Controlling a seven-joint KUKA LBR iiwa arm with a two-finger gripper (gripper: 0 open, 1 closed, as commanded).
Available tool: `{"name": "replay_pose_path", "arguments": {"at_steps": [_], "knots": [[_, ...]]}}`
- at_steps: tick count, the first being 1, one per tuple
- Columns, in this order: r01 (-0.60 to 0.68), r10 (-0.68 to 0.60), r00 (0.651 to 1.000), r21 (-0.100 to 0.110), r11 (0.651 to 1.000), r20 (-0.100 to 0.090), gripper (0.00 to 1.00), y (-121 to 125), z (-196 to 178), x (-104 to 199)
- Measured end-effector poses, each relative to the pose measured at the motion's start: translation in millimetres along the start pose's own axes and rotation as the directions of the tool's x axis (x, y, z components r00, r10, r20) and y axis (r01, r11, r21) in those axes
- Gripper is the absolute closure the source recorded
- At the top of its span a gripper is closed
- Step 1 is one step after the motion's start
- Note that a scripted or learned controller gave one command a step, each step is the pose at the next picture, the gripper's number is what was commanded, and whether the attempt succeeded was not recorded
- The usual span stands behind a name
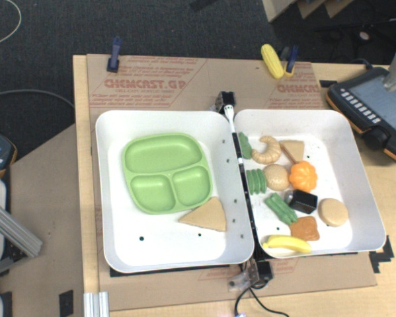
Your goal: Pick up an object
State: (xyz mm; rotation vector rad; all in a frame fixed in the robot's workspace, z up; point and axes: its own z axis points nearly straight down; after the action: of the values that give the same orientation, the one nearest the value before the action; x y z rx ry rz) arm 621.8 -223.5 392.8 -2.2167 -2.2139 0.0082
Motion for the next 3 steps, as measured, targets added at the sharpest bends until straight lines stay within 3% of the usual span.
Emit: {"name": "replay_pose_path", "arguments": {"at_steps": [1,2,3], "knots": [[-0.001,0.001,1.0,-0.007,1.0,0.002,1.0,-55,18,5],[-0.001,0.001,1.0,0.0,1.0,-0.001,1.0,-98,99,-1],[0.007,-0.007,1.0,-0.018,1.0,0.003,1.0,-143,3,64]]}}
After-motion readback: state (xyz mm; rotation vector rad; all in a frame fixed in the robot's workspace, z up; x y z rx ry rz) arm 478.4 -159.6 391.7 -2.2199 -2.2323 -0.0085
